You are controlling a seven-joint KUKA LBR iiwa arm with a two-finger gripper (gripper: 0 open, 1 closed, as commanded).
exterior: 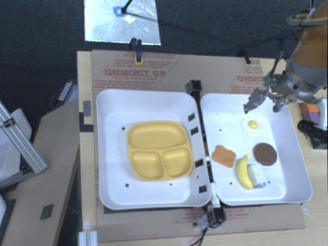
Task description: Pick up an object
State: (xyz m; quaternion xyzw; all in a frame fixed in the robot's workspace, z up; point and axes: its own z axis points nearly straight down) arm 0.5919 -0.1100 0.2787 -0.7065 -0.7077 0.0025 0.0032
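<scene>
Egg (pixel 252 125) sits just below your claw (pixel 265 102), whose fingers are spread and pinch nothing

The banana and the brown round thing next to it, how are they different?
The banana is yellow; the brown disc is dark brown. The banana is long and curved, while the disc is round and flat. The banana lies nearer the bin's front edge; the disc sits behind it, toward the right. Both rest in the right-hand white bin, untouched by the gripper.
</scene>
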